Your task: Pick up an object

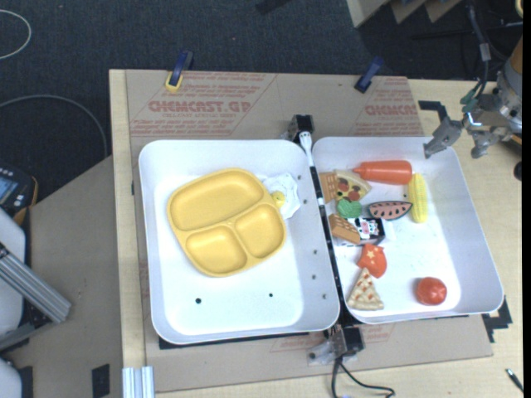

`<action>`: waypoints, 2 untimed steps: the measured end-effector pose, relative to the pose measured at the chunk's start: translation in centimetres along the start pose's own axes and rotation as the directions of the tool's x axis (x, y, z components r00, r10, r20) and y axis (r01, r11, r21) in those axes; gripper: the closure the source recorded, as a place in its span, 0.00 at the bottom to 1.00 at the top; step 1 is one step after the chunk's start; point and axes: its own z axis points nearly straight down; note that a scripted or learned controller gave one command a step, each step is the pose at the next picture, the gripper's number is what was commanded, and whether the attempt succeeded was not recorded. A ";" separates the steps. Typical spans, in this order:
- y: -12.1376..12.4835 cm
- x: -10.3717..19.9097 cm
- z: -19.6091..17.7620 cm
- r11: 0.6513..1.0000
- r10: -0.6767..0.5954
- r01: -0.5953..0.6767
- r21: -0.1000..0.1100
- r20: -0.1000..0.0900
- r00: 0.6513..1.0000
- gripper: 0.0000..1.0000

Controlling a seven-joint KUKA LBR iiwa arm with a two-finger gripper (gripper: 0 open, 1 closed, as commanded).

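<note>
We see the gripper poised over the far right corner of the right bin, its two fingers spread apart with nothing between them. The pick has not begun, we judge: the toys lie untouched on the bin floor, most of them crowded against its left wall.

The nearest candidates are the carrot and the corn, both near the far end of that bin. We would choose one that stands free. The corn has bare floor on its right side, and the tomato sits alone near the front right corner, well apart from the rest. For the corn, we would turn the fingers across its narrow width, centre over its middle and come straight down before closing. The cluster by the left wall looks risky, since neighbours touch and a finger could wedge between them.

Our count for the right bin: one carrot, one corn, one tomato, one watermelon slice, two pizza wedges, one red strawberry-like piece, and a few small packed items we cannot separate. The left bin holds one yellow tray with three compartments and one fried egg just beside it
</note>
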 end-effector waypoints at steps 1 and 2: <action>0.3 0.1 -0.9 1.000 -0.003 0.004 -0.014 0.004 1.000 0.00; -0.3 0.6 5.2 1.000 -0.004 0.004 -0.007 0.001 1.000 0.00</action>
